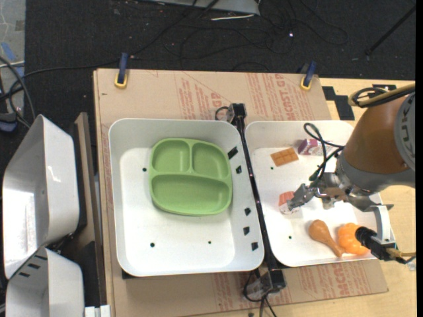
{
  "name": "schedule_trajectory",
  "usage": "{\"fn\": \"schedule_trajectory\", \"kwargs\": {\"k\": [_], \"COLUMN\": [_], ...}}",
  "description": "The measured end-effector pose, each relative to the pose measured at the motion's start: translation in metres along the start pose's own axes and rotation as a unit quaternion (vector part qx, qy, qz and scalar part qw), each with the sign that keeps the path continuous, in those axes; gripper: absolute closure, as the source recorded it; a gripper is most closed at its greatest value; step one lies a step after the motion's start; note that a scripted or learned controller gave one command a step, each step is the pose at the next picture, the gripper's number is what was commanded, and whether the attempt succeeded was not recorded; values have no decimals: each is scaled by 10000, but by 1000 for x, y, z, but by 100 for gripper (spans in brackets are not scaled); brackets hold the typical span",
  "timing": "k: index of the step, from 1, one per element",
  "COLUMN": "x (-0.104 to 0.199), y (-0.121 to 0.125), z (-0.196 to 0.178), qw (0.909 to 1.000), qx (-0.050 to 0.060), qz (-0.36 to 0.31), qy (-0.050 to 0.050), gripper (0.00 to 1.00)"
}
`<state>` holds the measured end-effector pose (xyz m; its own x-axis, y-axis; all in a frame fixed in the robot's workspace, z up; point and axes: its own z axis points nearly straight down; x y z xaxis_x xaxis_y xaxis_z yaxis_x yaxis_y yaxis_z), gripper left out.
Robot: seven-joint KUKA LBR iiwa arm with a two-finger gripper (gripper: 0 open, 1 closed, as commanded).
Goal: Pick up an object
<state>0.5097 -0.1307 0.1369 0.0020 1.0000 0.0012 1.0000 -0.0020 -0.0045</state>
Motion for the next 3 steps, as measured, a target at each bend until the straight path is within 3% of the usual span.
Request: {"fn": "schedule_trajectory", "kwargs": {"k": [1, 2, 3], "x": [1, 0, -1], "y": [0, 0, 7], "z": [47, 35, -18], "qw": [10000, 10000, 10000], "qx": [-1, -21, -45], "qz": [0, 10, -23], "qy": [1, -3, -12], "gripper": [0, 100, 100]}}
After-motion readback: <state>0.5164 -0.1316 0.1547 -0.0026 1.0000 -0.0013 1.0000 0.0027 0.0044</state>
